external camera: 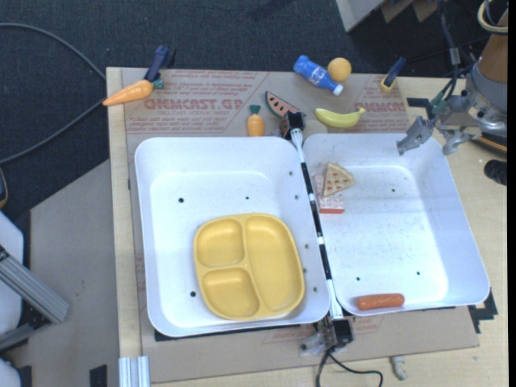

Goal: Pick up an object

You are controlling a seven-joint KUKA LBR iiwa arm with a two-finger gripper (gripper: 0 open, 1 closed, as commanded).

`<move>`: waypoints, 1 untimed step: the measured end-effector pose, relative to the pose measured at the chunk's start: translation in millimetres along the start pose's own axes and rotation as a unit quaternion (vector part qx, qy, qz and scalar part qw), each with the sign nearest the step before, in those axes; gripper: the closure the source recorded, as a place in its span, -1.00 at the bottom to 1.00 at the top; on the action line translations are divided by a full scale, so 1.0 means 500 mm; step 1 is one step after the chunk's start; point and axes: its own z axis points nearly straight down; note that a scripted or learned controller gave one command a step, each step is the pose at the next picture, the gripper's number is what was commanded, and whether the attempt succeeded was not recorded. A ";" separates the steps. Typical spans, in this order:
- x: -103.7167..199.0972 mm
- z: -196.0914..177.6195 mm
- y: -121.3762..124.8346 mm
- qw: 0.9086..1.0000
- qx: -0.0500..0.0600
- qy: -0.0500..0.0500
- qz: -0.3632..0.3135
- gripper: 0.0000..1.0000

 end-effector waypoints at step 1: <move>0.160 0.079 0.045 1.000 0.001 0.001 -0.001 -1.00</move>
